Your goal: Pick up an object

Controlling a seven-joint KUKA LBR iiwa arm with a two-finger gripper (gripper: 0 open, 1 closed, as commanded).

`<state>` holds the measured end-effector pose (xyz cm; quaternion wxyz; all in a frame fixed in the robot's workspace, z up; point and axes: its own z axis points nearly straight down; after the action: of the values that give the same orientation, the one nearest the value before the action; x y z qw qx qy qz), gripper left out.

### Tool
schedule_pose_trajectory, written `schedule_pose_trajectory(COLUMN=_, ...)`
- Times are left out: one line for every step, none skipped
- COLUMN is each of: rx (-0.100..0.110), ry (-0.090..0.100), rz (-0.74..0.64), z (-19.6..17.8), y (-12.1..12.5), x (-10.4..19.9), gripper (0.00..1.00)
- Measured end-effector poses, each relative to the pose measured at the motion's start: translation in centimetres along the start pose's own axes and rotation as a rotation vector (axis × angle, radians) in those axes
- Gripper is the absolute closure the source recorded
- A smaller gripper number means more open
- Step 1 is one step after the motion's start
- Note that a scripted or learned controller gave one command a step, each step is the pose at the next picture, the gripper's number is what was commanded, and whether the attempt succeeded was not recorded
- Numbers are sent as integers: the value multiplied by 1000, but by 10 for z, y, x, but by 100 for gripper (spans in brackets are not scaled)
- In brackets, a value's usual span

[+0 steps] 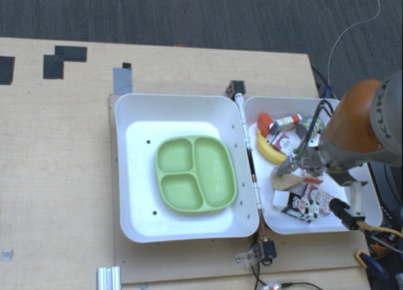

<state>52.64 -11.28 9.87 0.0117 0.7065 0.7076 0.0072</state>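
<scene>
While over right bin [376, 210] clutter | fingers [291, 168]: state unclear | banana [269, 150] nearby

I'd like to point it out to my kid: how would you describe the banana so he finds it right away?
Look in the right bin, at its left side beside the divider between the bins. The banana lies there, below a red-capped marker; it is the one curved, plain yellow thing.

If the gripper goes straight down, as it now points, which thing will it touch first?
Probably the tan cardboard-like piece lying just under the gripper in the right bin, beside the banana. Depth is hard to judge from this slanted view.
</scene>
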Motion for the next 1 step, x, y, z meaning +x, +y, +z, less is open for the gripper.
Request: schedule_pose_trajectory(rx=-6, ry=-1, rz=-1, z=-12, y=2, x=0, gripper=100)
